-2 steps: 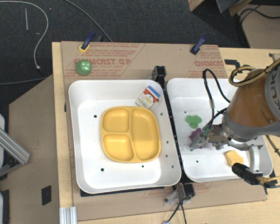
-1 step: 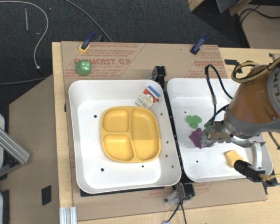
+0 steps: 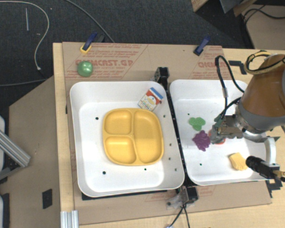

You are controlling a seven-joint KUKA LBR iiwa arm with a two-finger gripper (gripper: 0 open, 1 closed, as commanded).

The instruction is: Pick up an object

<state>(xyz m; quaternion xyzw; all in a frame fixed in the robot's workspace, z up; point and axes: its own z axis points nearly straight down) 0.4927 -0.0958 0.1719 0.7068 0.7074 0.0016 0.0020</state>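
In the right bin lie a purple bunch of grapes, a green leafy piece just above it, and a yellow wedge near the front right. My gripper is low over the bin floor, right beside the grapes on their right side. A bit of something red peeks out under the gripper. The grey and orange arm hides the right part of this bin.
The left bin holds a yellow divided plate and a small carton at its back right. A green ball rests on the cardboard behind the left bin. Blue clamps grip the back edge.
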